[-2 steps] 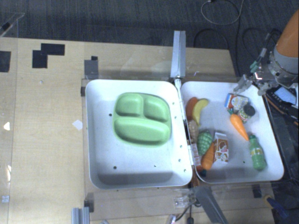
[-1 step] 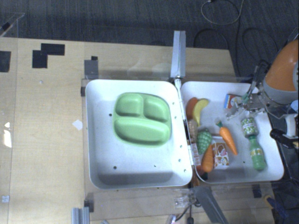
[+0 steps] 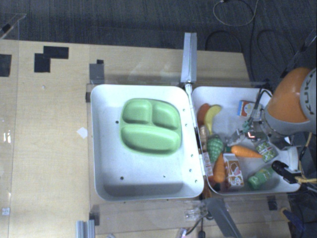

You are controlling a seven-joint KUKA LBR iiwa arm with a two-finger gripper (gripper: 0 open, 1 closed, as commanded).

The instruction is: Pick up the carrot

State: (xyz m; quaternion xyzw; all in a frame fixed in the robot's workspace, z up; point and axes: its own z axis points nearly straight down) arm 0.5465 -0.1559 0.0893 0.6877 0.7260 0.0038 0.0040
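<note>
Carrot [image 3: 246, 151] is lying on its side in the right-hand white bin [image 3: 225, 92], its thick end pointing toward the bin's middle and its tip pointing toward the arm. In the camera view, the gripper [image 3: 251, 131] is hanging just above and beside the carrot's upper edge, below the arm's orange band [image 3: 291, 102]; whether the pincer is apart or together cannot be told, since the wrist is hiding it, and nothing is showing as clamped in it. Around the carrot, other items are crowding the right bin: a yellow banana [image 3: 213, 116] is leaning against a red-orange piece near the dividing wall, a green bumpy vegetable [image 3: 215, 149] is sitting just left of the carrot, a small printed carton [image 3: 233, 170] is lying below it, and a second orange piece [image 3: 219, 168] is resting beside that carton. A green bottle-like item [image 3: 259, 178] is lying near the bin's lower right, and a small blue and white box [image 3: 246, 108] is standing near the far wall. The left-hand white bin [image 3: 106, 148] is carrying a green divided tray [image 3: 150, 125], well apart from the carrot. Both bins are sitting on a wooden bench [image 3: 44, 148].
</note>
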